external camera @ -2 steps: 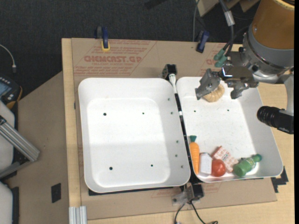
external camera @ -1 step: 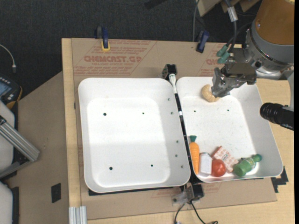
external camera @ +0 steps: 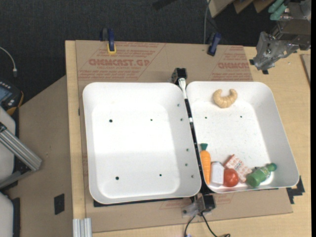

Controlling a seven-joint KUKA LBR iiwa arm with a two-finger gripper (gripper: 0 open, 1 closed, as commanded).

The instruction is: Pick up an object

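In the right bin [external camera: 276,113] a tan croissant [external camera: 225,97] lies near the far wall. Along the near wall sits a cluster: an orange carrot [external camera: 205,161] by the left wall, a small white box [external camera: 217,173], a red tomato [external camera: 230,177], a red-and-white packet [external camera: 238,165] and a green bottle [external camera: 259,176] on its side. My gripper [external camera: 262,58] hangs at the upper right, beyond the right bin's far right corner, above the bench and away from all the objects.
The left bin [external camera: 98,147] stands beside the right one on a cardboard sheet [external camera: 123,58]. Blue clamps [external camera: 213,43] hold the sheet's far edge. A black clip [external camera: 178,75] joins the bins at the far side. Cables and boxes sit behind the gripper.
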